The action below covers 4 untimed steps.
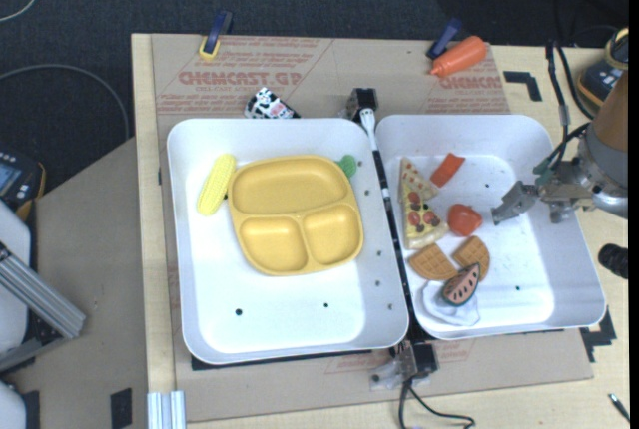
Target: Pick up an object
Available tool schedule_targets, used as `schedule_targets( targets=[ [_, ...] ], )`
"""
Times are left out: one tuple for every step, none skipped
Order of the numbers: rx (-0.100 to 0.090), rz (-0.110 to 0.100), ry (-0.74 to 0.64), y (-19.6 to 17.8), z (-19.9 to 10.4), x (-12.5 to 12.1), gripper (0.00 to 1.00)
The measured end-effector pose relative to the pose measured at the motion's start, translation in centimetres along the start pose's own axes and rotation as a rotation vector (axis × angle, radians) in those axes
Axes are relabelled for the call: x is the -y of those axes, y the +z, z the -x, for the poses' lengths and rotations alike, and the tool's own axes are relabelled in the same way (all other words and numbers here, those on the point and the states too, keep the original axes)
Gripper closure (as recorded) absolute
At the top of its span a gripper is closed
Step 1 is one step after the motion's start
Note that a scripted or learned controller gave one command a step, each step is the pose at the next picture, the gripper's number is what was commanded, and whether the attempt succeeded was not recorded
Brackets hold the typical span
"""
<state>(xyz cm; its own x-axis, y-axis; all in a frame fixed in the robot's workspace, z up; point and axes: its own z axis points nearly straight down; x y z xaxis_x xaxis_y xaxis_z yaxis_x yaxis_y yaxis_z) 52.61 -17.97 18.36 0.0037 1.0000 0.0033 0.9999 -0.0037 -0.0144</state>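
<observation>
In the right bin [529, 292], several toy foods lie along the left side: a pizza slice [417, 203], a red strip [446, 168], a red tomato [463, 217], a waffle [432, 262], a brown cookie [474, 249] and a watermelon-like slice [461, 285] on a white scrap. My gripper [511, 203] hangs over the bin's middle right, just right of the tomato, and nothing visible is in it. The grey arm comes in from the right edge.
The left bin [290, 317] holds a yellow divided plate [295, 213], a corn cob [215, 183] and a small green piece [347, 165]. On the board behind the bins lie an orange carrot [459, 56], a black-and-white toy [268, 104] and a clamp [213, 36].
</observation>
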Motion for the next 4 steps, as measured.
schedule_targets(
  targets=[
    [0.004,0.015,-0.004,-0.8,0.0,-0.3,0.0],
    [0.0,0.007,-0.004,4.6,-0.9,0.4,0.0],
    [0.001,0.011,-0.004,9.8,-0.9,0.3,0.0],
    [0.003,0.015,-0.003,8.6,-0.9,0.3,1.0]
  ],
)
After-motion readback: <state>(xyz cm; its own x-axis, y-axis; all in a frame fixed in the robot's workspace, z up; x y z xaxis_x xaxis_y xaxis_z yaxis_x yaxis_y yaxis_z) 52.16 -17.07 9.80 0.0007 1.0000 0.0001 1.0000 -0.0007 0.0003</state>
